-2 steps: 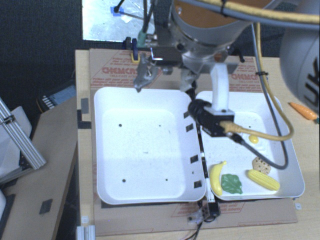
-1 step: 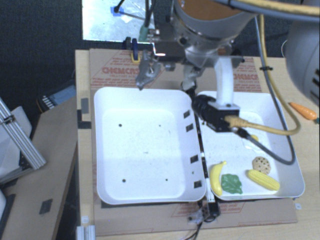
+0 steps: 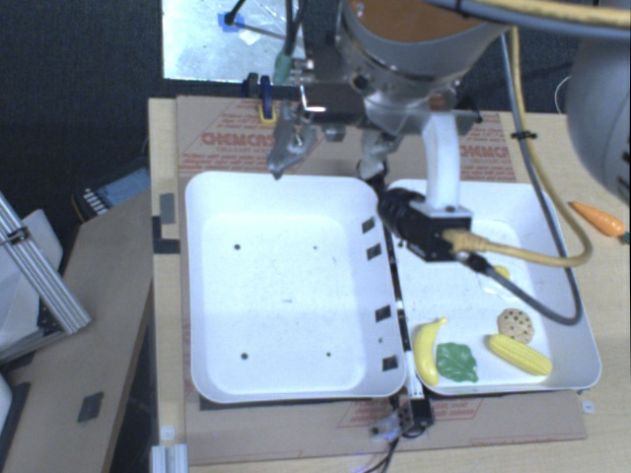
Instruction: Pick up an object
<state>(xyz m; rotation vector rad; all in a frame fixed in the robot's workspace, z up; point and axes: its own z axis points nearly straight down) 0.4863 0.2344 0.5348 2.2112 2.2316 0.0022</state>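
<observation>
While the hand (image 3: 330, 151) hangs near the back rim of the left bin (image 3: 212, 264), its two fingers spread and holding nothing, every candidate lies well apart, at the front of the right bin (image 3: 572, 348): a banana (image 3: 427, 348) touching a green leafy piece (image 3: 457, 362), a corn cob (image 3: 520, 354) and a cookie (image 3: 515, 323). A descent from here would likely close on bare plastic. Aiming at the banana risks catching the bin's dividing wall just beside it, or nudging the leaf instead.
</observation>
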